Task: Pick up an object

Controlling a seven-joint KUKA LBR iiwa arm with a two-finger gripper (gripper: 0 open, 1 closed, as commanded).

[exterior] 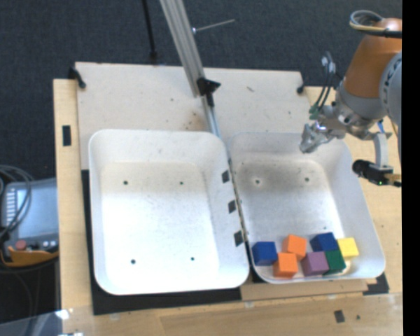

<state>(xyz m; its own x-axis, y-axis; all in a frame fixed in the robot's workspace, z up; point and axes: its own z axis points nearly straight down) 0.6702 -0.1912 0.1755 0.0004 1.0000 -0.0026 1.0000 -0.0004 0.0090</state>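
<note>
Several small coloured blocks lie bunched along the near edge of the right bin (350, 187): a blue block (264, 252), two orange ones (296, 244) (286, 264), a purple one (313, 262), a green one (335, 260), a dark blue one (324, 241) and a yellow one (348, 247). My gripper (311, 141) hangs over the far rim of the right bin, well away from the blocks. Nothing shows between its tips.
The left bin (161, 208) sits beside the right one, its dusty floor bare. A slanted aluminium strut (185, 40) rises behind the bins' shared edge. A pendant and cables (21, 219) lie off the bench at the left.
</note>
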